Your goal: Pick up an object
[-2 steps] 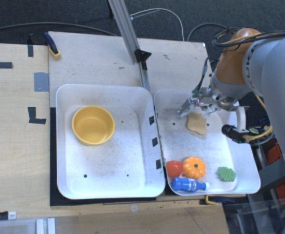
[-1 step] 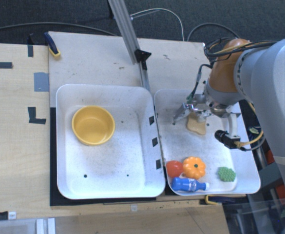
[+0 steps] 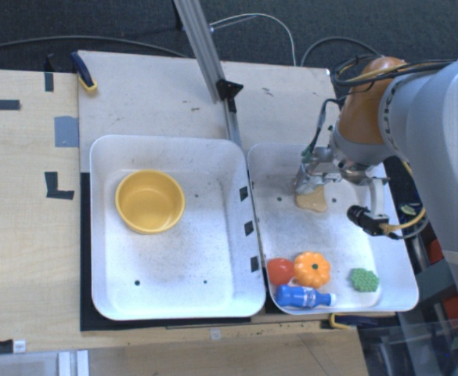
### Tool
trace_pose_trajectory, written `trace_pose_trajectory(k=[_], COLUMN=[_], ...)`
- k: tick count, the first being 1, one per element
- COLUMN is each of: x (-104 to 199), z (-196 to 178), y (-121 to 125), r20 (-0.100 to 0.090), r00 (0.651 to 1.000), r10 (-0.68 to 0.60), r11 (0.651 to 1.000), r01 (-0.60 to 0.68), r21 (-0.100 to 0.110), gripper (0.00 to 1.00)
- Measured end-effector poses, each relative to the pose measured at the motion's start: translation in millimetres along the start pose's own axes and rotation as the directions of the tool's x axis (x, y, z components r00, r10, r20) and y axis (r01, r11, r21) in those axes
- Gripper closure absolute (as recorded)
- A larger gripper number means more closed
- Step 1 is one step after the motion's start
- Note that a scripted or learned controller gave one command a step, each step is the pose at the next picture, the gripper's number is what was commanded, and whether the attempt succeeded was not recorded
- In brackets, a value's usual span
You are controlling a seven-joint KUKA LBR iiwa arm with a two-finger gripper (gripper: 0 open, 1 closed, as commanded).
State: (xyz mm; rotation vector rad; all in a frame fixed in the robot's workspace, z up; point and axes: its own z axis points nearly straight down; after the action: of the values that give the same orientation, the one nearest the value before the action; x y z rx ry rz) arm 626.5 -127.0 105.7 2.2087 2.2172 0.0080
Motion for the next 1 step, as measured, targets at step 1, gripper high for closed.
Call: trace_pose_trajectory(k=[1], x=[-6.3], z=[-59.9], y=[7.2], r20=[-0.003], r00=[1.000], r10=[0.003], r11=[1.000], r01=[-0.003], r21=[0.008], gripper=[1.00])
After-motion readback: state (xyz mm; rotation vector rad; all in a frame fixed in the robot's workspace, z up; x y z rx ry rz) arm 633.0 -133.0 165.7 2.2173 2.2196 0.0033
